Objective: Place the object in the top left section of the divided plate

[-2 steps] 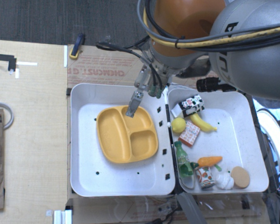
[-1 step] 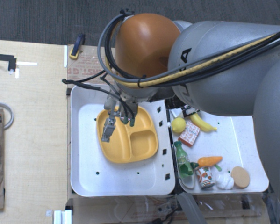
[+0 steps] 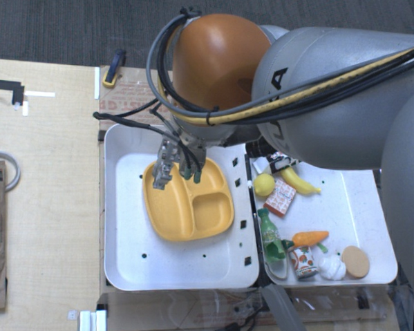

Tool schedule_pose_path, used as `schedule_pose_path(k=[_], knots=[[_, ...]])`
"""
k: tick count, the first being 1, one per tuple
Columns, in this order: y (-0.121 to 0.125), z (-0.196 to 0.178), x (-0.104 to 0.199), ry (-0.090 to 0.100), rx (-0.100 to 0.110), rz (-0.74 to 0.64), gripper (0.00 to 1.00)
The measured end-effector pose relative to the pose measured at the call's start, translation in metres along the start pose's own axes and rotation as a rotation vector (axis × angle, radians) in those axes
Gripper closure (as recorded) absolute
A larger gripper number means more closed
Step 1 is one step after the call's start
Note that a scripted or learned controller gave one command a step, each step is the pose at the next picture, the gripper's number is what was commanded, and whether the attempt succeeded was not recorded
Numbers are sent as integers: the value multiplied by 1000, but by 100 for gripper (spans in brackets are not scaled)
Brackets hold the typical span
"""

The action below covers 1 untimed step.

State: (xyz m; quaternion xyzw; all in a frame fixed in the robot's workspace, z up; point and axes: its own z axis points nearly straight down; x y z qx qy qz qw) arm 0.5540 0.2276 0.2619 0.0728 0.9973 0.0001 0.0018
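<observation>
Gripper (image 3: 178, 168) hangs low over the upper-left part of the yellow divided plate (image 3: 191, 212) in the left bin (image 3: 119, 260); a dark green object (image 3: 195, 173) sits at its tips, grip state indiscernible, placement apparently unfinished.

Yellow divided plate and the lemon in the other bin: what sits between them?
In the camera view, between the divided plate and the lemon lie bare white floor of the left bin and the two bins' adjoining rims, with no objects.
</observation>
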Motion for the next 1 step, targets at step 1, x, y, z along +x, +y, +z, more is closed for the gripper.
schedule_pose_path(k=[1], knots=[[0,0,0,0,0,0,0]])
